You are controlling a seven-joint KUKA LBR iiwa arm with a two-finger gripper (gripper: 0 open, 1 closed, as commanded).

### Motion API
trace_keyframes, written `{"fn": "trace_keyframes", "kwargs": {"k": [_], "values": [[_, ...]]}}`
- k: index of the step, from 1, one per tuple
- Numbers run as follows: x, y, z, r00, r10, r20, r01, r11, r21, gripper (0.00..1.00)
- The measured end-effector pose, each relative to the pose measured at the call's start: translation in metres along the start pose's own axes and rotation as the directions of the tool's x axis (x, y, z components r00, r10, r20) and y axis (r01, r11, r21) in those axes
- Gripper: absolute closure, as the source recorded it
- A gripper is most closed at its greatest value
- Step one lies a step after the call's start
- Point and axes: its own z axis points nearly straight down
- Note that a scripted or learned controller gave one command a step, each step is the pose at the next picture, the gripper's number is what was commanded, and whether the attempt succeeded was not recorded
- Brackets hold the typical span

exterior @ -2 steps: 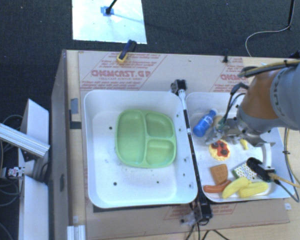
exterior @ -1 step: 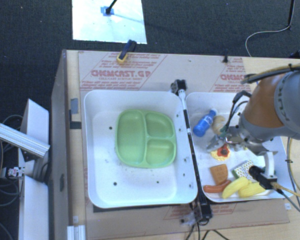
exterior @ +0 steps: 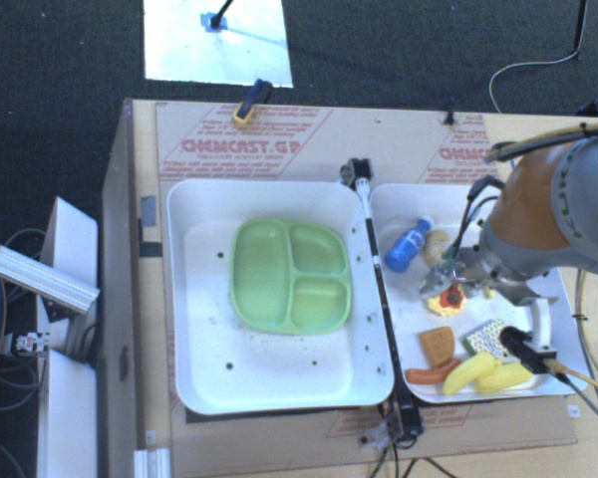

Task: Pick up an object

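Over the right bin [exterior: 558, 285], the gripper [exterior: 448, 289] hovers at a small yellow-and-red toy [exterior: 445, 301]; whether its jaws are apart cannot be told. The toy looks light, hard, slippery; grip its middle.

Two white bins sit side by side on a bench. The left bin [exterior: 209, 366] holds a green plate [exterior: 290, 274] with three sections. The right bin [exterior: 404, 207] holds a blue bottle [exterior: 407, 246], a yellow banana [exterior: 481, 375], an orange cracker-shaped toy [exterior: 438, 345], a red-orange carrot-like stick [exterior: 429, 374] and a small checkered block [exterior: 487, 338]. The grey and orange arm [exterior: 558, 212] reaches in from the right. Its gripper [exterior: 450, 285] is low in the right bin, over a small yellow and red toy [exterior: 447, 301].
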Motion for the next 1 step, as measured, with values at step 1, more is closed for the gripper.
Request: {"fn": "trace_keyframes", "kwargs": {"k": [1], "values": [[0.0933, 0.0401, -0.0901, 1.0, -0.002, -0.002, 0.002, 1.0, -0.001, 1.0]]}}
